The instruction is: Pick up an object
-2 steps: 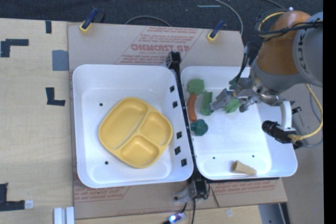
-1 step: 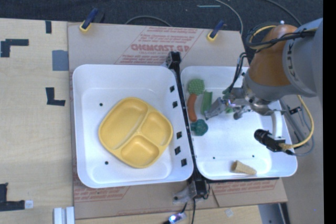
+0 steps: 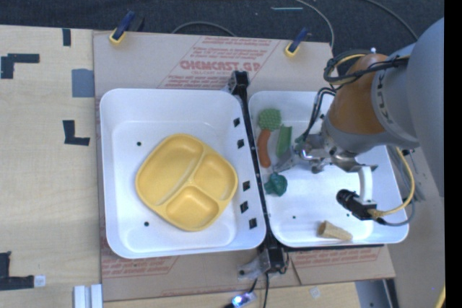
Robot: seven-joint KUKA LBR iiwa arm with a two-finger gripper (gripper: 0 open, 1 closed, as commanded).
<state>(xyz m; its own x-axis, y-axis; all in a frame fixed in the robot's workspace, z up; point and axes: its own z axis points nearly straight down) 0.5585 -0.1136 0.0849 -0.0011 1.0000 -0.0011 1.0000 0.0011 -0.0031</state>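
Note:
The right bin (image 3: 382, 231) holds several small things. A toy carrot (image 3: 265, 144) with a green leafy top (image 3: 270, 118) lies along its left wall. A green block (image 3: 284, 138) stands just right of the carrot, and a dark green lump (image 3: 276, 185) lies below them. At the bin's front sits a tan wedge (image 3: 333, 231). My gripper (image 3: 292, 157) hangs low over the left part of this bin, right beside the green block and just above the dark green lump. I see nothing lifted off the bin floor.
The left bin (image 3: 115, 112) holds a yellow divided plate (image 3: 187, 181). A black divider (image 3: 249, 148) runs between the bins. The arm's grey body and orange band (image 3: 361, 101) cover the right bin's upper right. Cables (image 3: 404, 177) loop near the wrist.

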